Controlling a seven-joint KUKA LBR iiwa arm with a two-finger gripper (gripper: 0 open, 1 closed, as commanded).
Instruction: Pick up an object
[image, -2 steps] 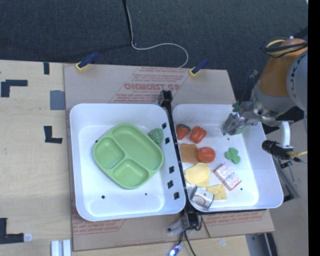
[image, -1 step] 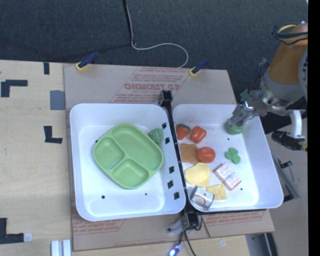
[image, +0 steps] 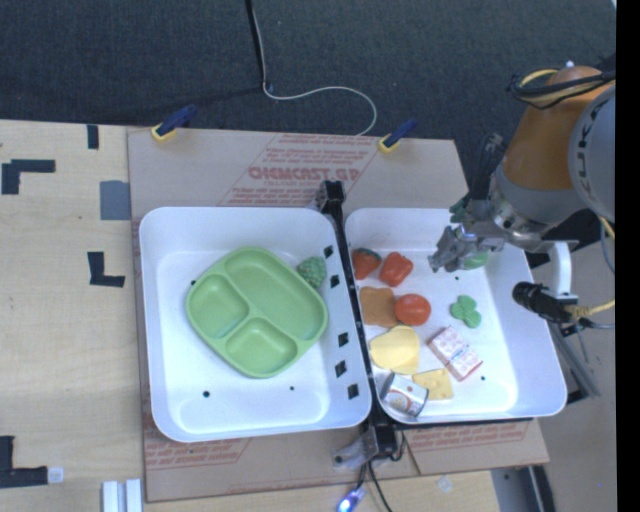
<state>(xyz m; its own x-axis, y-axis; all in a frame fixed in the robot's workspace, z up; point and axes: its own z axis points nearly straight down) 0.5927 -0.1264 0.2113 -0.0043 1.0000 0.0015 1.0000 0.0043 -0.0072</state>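
Note:
My gripper (image: 452, 250) hangs over the back right part of the right bin (image: 520, 350), reaching in from the right. A small green item (image: 477, 259) peeks out just beside and partly under it; whether they touch is unclear. Loose in this bin lie two red pieces (image: 366, 263) (image: 396, 268), a red tomato (image: 412, 308), an orange-brown slab (image: 376, 305), a green leafy piece (image: 465, 311), a yellow lump (image: 395, 350), a pink and white box (image: 453, 353), a yellow wedge (image: 433, 383) and a silver can (image: 404, 397).
The left bin (image: 170, 300) holds a green divided plate (image: 258, 312) and a green broccoli piece (image: 313, 270) by the divider. A black clip rail (image: 345, 300) runs between the bins. The arm's orange band (image: 550, 130) looms at the right.

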